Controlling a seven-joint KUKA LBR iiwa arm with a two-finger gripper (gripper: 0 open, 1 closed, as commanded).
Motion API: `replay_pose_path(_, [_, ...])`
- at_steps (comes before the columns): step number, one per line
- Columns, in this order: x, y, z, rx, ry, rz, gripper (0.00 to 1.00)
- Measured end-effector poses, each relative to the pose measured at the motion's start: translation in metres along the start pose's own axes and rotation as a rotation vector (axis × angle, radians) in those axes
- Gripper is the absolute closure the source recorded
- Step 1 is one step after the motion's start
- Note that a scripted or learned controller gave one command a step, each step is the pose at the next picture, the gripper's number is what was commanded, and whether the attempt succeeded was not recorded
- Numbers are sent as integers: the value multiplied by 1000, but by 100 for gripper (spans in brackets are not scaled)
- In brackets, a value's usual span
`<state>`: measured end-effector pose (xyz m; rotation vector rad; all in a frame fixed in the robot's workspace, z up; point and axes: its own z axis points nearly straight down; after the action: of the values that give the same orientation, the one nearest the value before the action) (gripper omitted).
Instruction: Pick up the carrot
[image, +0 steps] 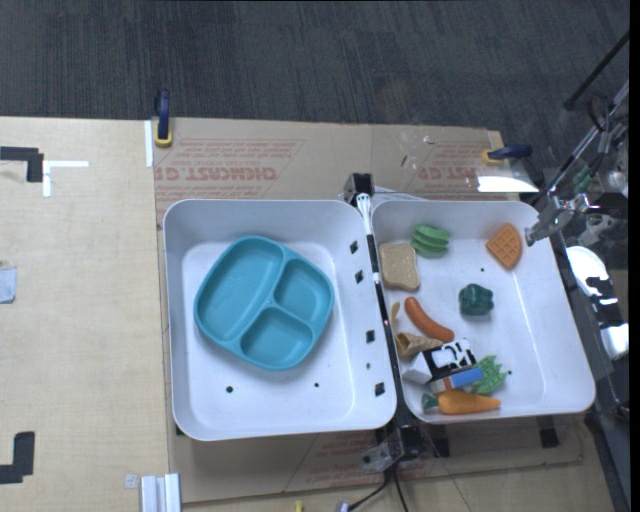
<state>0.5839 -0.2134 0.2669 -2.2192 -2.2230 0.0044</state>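
Carrot (468, 403) lying wedged at right bin's (560, 330) near wall, touching greens (490, 375); risking snagging. Jaws' state unreadable.

The arm (600, 120) at the right is mostly cut off by the picture's edge, and the gripper (545, 228) is too small and blurred to read. Far down from it, the carrot's (468, 403) left end tucks under a black-and-white item (450, 357) with a blue part, too small to identify. The leafy green piece (490, 375) beside it is partly covered too.
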Motion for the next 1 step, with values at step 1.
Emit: replay_pose_path(1, [1, 30, 173, -8, 14, 10, 0])
